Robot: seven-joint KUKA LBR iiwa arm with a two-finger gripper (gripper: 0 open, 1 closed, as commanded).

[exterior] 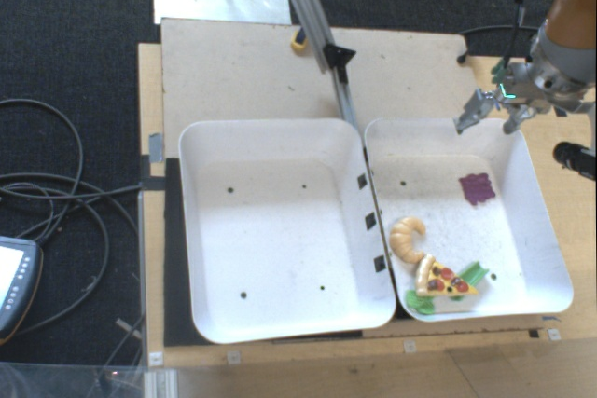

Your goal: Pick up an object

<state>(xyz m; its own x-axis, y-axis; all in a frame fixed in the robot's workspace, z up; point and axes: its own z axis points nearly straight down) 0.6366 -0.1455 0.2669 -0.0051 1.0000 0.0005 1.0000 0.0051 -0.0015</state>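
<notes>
Camera view looks down at a slant on two shallow white bins set side by side on a pale board. Both are smooth moulded plastic with rounded corners and low sloping walls. The left bin has a few small dark spots on its floor. The right bin holds the objects, all in its nearer half.

A flat purple piece, roughly square with ragged edges and a matte, fuzzy look, lies alone toward the middle right of the bin floor. Nearer the front, a tan croissant, curved and glossy like plastic toy food, sits just beside the wall shared by the bins. Just below it rests a toy pizza slice, a yellow wedge with red and dark dots, touching a green leafy piece that sticks out beneath it.

The grey arm enters from the right with its orange band above the wrist. Its gripper hangs over the far right corner of the right bin, its two grey metal fingers spread apart with nothing between them, well apart from every object.

A slim metal pole slants across the board behind the bins.
</notes>
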